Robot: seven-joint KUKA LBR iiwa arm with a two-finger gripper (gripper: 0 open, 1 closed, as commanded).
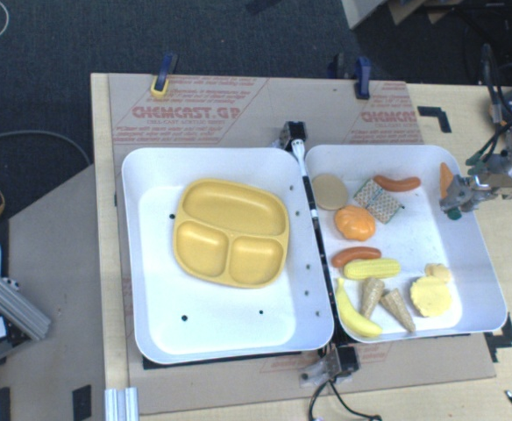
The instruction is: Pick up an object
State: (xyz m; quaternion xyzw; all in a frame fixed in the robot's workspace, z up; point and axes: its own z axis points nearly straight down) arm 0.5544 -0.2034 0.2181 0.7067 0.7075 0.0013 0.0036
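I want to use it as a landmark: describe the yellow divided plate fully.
The yellow divided plate looks like matte plastic, a rounded rectangle with one long compartment at the far side and two smaller ones nearer the camera. It lies flat, slightly rotated, in the left bin, with nothing in its compartments and nothing touching it except the bin floor.
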